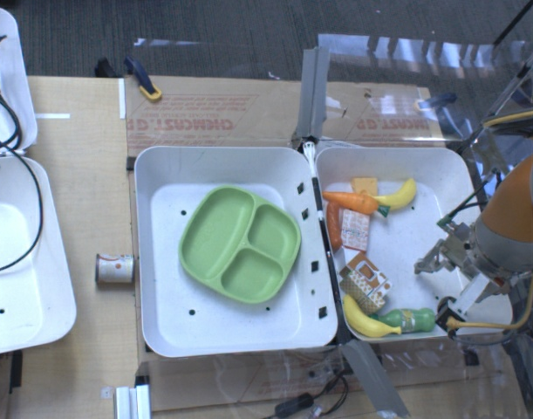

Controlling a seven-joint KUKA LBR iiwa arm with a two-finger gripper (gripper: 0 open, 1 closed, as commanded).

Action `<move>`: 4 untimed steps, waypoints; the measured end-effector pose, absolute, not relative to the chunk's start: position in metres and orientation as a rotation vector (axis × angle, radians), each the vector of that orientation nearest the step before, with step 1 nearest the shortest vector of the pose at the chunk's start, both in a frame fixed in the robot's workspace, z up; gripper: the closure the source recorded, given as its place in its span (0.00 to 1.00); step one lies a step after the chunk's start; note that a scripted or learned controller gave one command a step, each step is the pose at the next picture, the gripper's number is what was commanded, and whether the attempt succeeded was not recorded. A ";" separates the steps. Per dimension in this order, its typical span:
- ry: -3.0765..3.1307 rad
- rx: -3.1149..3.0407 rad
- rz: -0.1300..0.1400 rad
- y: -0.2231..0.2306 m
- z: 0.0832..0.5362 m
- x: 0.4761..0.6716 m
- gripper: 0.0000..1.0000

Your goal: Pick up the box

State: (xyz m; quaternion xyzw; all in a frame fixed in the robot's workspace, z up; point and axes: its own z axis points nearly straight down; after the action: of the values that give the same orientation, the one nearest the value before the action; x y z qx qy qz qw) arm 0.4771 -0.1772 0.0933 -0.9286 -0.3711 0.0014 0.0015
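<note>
The box (pixel 365 280), small, brown and white with a printed face, lies tilted in the front left part of the right bin (pixel 440 160). It touches a yellow banana (pixel 364 318) just in front of it. My gripper (pixel 442 258) hangs over the right side of the same bin, about a hand's width to the right of the box and apart from it. Nothing shows between its fingers. The arm's orange band (pixel 517 208) is at the frame's right edge.
Also in the right bin are a carrot (pixel 353 202), a second banana (pixel 398 195), a red-and-white packet (pixel 355 229), a yellow card (pixel 365 185) and a green bottle (pixel 407 320). The left bin (pixel 153 260) holds a green divided plate (pixel 240 244). A small can (pixel 115 269) lies on the bench.
</note>
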 end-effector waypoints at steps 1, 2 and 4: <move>-0.976 -2.980 0.006 -0.136 0.089 0.477 0.00; -0.979 -2.977 0.012 -0.137 0.096 0.477 1.00; -1.290 -2.859 0.009 -0.126 0.121 0.476 1.00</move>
State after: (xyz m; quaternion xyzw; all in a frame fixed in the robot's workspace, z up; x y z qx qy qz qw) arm 0.4765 -0.1263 0.1208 -0.9115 -0.4113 0.0027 0.0025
